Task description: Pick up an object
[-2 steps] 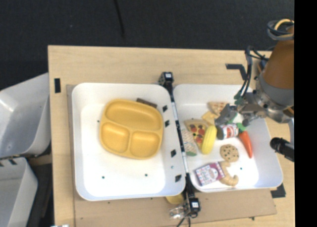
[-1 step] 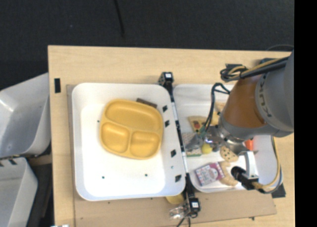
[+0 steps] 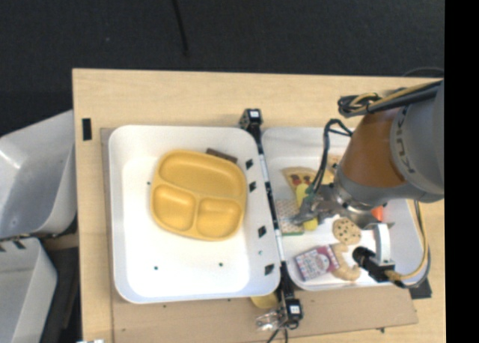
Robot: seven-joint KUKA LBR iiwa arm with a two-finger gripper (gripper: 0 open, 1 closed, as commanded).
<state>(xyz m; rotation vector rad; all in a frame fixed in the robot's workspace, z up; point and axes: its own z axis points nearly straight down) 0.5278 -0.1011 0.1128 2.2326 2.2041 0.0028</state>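
**Arm low over the crowded right bin**

Gripper [image 3: 310, 213] sat low in the right white bin [image 3: 408, 255], near its left wall, over small items; whether its fingers were spread or pressed together could not be told. Along that bin's near edge lay a small pink-and-white packet [image 3: 315, 262] and a round tan cookie-like piece [image 3: 345, 230]. Farther back, against the far half, lay a triangular pizza-slice toy [image 3: 299, 177]. The left white bin [image 3: 127, 259] carried a yellow three-compartment plastic plate [image 3: 198, 193] near its far right corner.
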